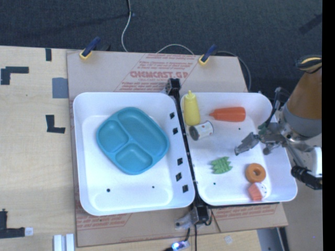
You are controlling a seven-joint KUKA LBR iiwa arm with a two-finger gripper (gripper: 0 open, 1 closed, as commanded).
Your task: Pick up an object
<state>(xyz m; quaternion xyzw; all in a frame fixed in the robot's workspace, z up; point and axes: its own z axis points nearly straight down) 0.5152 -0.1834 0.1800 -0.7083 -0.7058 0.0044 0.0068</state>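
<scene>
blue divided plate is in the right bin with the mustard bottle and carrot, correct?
Not quite. The camera view shows the blue divided plate alone in the left bin. The mustard bottle and carrot are in the right bin, as you said.

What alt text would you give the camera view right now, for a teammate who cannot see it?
The grey arm's claw hovers open over the right bin, holding nothing, among a carrot, mustard bottle, green leaf, doughnut and small cup. The left bin holds a blue divided plate.
</scene>
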